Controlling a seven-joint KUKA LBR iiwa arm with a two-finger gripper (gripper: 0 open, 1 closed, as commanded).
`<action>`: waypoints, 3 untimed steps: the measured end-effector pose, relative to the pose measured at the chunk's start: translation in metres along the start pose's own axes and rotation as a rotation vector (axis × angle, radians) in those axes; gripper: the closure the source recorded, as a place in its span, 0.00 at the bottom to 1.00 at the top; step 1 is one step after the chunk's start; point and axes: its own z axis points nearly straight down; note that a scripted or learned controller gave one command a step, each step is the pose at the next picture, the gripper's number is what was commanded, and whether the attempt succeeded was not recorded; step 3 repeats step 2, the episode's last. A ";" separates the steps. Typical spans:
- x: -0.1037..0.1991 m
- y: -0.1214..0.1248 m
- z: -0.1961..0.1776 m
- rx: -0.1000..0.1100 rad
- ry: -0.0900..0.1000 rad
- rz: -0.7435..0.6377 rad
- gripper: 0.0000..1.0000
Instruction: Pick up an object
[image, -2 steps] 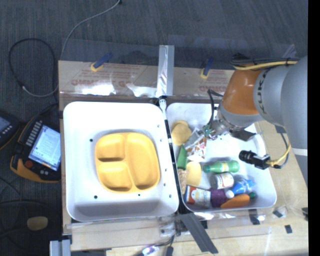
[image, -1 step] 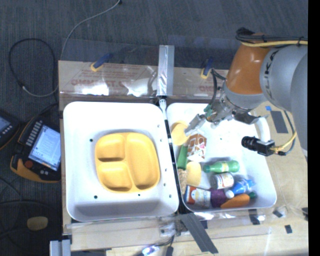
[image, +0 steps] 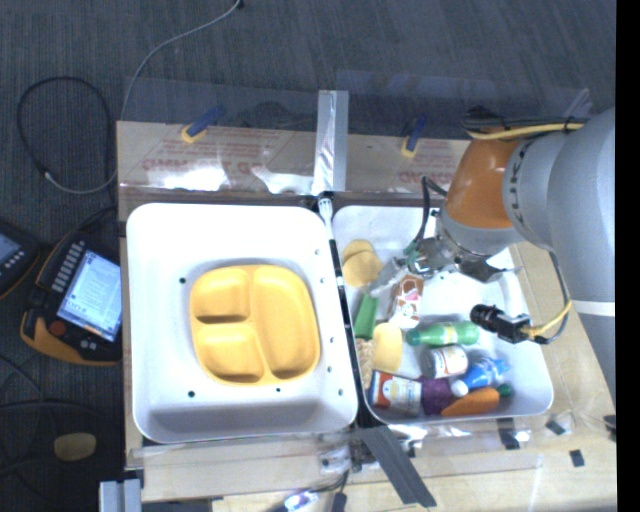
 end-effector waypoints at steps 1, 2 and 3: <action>0.001 0.000 -0.008 0.001 0.002 0.000 1.00; 0.041 0.067 -0.090 0.002 -0.003 0.002 1.00; 0.041 0.067 -0.090 0.002 -0.003 0.002 1.00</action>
